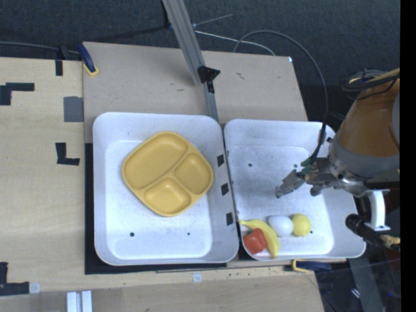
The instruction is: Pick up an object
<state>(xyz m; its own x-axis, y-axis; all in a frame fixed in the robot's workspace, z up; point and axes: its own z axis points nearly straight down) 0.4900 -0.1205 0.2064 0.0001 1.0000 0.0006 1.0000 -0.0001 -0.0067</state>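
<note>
Arm (367, 142) reaching left, claw (286, 188) over right bin (260, 142)

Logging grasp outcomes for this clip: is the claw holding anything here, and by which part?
Nothing is held. The claw hangs over bare floor of the right bin, apart from the banana, white egg and yellow ball.

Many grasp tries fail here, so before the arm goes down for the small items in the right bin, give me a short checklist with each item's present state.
1. Targets in view: ok. White ball, yellow ball, banana and red piece lie along the right bin's near wall.
2. Claw over the right bin: ok.
3. Claw above a target: not ok; it hangs farther from the near wall than the cluster.
4. Claw carrying nothing: cannot tell.
5. Targets spaced apart: not ok; they crowd together.
6. Yellow tray out of the path: ok, in the left bin.
</note>
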